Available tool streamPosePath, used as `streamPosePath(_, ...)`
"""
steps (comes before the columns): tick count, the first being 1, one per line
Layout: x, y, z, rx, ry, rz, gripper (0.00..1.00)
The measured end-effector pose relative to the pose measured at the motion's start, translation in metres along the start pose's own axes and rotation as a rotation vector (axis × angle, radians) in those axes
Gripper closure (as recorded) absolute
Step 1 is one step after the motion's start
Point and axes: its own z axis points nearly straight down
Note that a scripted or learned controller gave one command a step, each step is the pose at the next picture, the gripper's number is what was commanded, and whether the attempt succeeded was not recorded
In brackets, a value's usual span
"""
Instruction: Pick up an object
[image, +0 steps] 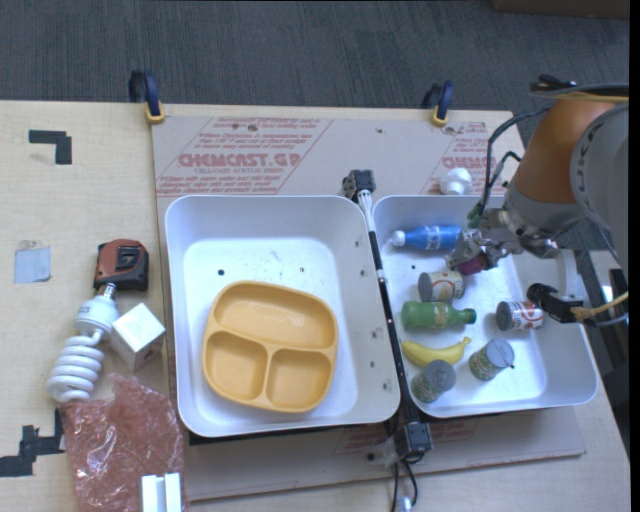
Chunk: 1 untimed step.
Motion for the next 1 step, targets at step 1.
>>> streamPosePath(1, 0.0221, -0.0537, -0.0823, 0.001, 0.001, -0.001, 1.00)
